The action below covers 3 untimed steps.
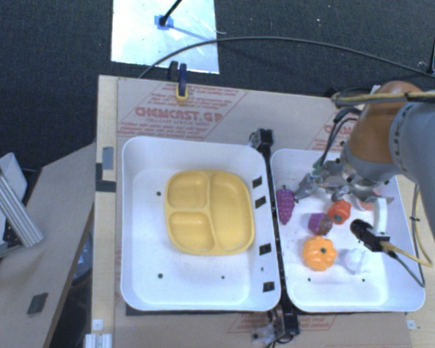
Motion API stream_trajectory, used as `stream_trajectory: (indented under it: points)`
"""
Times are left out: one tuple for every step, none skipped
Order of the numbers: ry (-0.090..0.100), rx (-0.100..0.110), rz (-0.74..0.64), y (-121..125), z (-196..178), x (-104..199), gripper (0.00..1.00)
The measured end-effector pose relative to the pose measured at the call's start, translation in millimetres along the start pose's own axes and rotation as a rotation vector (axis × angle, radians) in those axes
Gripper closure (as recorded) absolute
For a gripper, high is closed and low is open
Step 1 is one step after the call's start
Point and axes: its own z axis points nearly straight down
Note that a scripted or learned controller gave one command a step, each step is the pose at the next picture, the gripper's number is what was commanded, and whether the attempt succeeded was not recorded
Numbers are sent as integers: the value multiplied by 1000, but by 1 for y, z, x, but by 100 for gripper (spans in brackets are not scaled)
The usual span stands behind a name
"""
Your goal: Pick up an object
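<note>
My gripper hangs over the upper left part of the right bin, its fingers spread open with nothing between them. Purple grapes lie just left of it, by the bin's left wall. A small red-orange fruit sits just below the fingers, beside a small purple piece. Nearer the front, an orange pumpkin rests next to a small white object.
The left bin holds a yellow divided plate. A black divider with clips runs between the two bins. The grey arm reaches in from the upper right over the right bin's back edge.
</note>
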Motion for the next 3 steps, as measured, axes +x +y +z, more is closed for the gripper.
stream_trajectory:
  points:
    - [5,0,-1,1,-10,2,100]
    - [8,2,-4,2,-75,-1,100]
    - [8,3,-8,4,-122,-2,100]
